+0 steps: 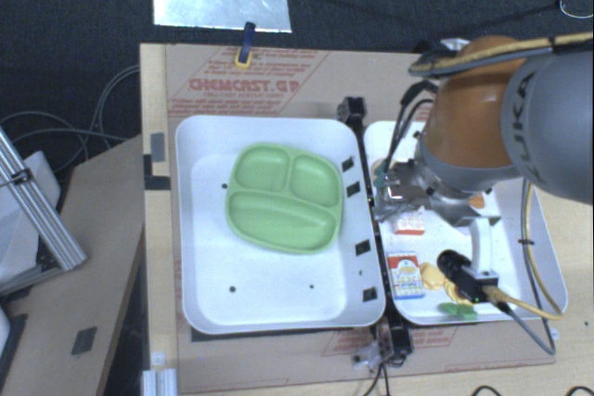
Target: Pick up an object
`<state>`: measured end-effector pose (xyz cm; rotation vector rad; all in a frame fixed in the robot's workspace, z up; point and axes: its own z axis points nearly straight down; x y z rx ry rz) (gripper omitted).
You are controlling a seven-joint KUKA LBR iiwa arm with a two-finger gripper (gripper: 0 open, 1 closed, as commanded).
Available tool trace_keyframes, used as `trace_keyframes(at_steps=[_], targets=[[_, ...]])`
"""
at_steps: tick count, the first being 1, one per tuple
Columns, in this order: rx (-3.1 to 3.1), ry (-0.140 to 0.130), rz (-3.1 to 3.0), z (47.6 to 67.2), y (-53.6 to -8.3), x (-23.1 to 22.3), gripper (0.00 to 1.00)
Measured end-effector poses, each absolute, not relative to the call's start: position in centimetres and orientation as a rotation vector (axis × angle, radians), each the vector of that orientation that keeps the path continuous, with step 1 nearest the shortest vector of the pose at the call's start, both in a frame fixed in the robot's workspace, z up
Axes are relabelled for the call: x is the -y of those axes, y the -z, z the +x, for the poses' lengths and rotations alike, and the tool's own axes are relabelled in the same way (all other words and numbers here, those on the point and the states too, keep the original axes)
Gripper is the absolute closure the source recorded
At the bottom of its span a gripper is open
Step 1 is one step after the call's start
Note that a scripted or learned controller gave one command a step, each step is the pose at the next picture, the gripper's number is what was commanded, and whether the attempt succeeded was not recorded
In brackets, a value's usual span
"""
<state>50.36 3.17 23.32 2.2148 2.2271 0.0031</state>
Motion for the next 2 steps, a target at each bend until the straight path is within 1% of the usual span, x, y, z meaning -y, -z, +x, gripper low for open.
trace_keyframes(at_steps=[1, 2], targets=[[-2.221, -0.001, 2.22, 51.06, -22.78, -2.1, 1.0], [-2.222, -0.001, 2.22, 50.76, -22.91, -1.99, 1.0]])
